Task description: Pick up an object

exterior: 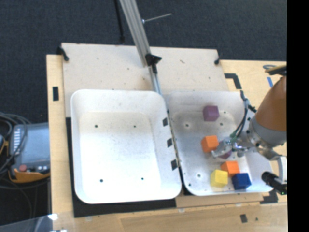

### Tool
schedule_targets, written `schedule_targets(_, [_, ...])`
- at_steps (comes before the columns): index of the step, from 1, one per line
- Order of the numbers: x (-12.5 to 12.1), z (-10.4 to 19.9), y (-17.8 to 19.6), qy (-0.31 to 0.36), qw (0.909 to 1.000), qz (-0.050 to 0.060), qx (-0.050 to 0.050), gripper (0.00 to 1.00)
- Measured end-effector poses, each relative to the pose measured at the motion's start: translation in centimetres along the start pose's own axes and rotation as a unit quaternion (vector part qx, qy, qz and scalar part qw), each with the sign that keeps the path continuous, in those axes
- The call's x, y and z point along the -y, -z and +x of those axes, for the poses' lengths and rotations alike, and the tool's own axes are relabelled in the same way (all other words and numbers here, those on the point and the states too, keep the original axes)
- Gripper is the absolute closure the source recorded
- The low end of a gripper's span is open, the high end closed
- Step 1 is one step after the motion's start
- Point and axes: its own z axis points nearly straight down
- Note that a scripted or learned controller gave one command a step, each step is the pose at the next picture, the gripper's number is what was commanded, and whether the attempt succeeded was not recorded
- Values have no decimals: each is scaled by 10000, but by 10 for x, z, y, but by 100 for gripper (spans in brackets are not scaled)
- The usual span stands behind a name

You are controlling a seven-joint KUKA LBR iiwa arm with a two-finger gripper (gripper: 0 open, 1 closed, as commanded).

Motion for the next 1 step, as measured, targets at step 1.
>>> schedule_targets(1, [-1, -2, -43, -5, 10000, -37, 13, 0])
